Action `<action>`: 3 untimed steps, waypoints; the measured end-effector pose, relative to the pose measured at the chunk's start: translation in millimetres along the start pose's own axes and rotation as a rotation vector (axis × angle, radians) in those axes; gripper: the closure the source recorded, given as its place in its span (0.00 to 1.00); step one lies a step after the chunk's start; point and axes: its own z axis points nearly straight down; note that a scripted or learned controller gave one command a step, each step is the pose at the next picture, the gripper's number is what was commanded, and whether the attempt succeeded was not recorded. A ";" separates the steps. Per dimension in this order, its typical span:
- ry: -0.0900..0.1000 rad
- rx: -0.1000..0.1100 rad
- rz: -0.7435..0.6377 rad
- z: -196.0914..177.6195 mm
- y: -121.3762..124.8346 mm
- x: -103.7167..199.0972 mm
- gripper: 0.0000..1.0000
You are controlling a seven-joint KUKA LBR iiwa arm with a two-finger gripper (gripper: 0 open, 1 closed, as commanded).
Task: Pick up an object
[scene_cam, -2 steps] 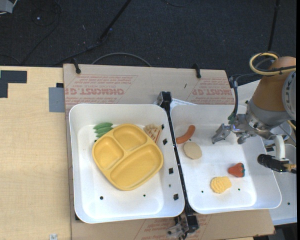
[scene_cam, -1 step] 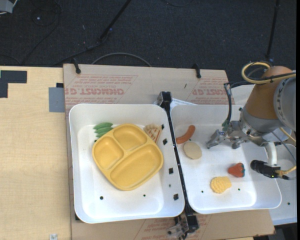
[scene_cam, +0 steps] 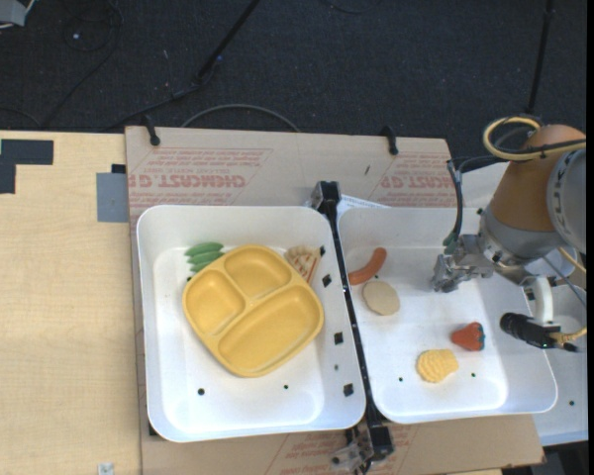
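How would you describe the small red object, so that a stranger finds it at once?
Look in the right bin, on its right side below the gripper. The red strawberry-like toy lies there, right of the yellow corn-like piece. It is the only red item.

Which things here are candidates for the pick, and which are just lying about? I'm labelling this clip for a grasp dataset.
Candidates, in the right bin with the gripper:
sausage
beige disc
red piece
yellow corn piece

Lying about, in the left bin:
yellow divided plate
green piece
tan ridged piece
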 end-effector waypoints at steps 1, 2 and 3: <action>-0.001 -0.005 0.000 -42.1 0.8 -2.0 1.00; -0.002 -0.007 0.001 -94.9 0.0 -12.2 1.00; -0.003 -0.009 -0.004 -157.6 6.3 -12.2 1.00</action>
